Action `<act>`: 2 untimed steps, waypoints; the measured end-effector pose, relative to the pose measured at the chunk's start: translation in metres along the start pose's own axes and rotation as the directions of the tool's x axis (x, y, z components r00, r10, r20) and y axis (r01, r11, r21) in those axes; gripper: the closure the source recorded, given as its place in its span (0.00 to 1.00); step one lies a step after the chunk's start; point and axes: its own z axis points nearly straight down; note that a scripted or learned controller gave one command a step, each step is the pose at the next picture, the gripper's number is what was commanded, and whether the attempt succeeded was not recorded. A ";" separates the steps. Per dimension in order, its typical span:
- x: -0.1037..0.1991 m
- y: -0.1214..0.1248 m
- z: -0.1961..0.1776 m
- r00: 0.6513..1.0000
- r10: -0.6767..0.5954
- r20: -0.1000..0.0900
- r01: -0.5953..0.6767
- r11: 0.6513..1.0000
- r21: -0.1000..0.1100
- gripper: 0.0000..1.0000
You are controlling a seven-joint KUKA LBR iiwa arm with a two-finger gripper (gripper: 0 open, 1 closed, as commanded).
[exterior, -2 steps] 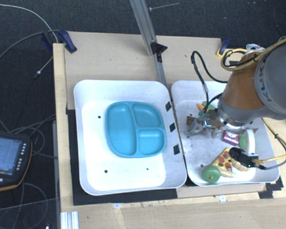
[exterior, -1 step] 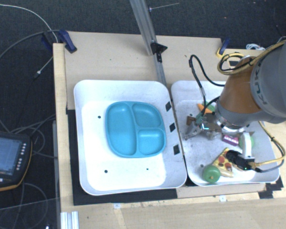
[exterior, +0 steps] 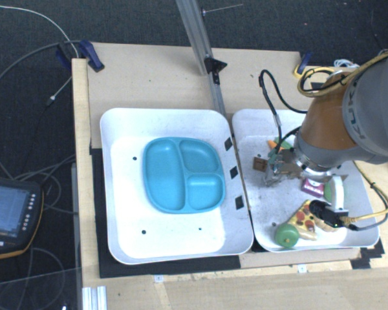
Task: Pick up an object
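My gripper (exterior: 271, 175) reaches down into the right bin (exterior: 262, 205), its grey fingers near the bin floor at the bin's middle left. A small brown block (exterior: 259, 164) lies just left of the fingers, touching or nearly touching them. An orange and green piece (exterior: 275, 145) sits just above the gripper. Nearer the front lie a pizza slice toy (exterior: 305, 219), a green round fruit (exterior: 286, 235), a purple piece (exterior: 312, 187) and a white object (exterior: 337, 194). Whether anything sits between the fingers cannot be made out.
The left bin (exterior: 116, 192) holds a blue divided plate (exterior: 183, 174). A metal pole (exterior: 195, 28) slants in from the top. Black cables (exterior: 275, 99) run along the arm. A pendant (exterior: 10, 215) lies on the floor at the left.
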 end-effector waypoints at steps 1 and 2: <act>0.000 0.004 -0.064 1.000 -0.001 0.004 0.001 1.000 -0.010 1.00; 0.007 0.008 -0.126 1.000 -0.002 0.004 0.002 1.000 -0.010 1.00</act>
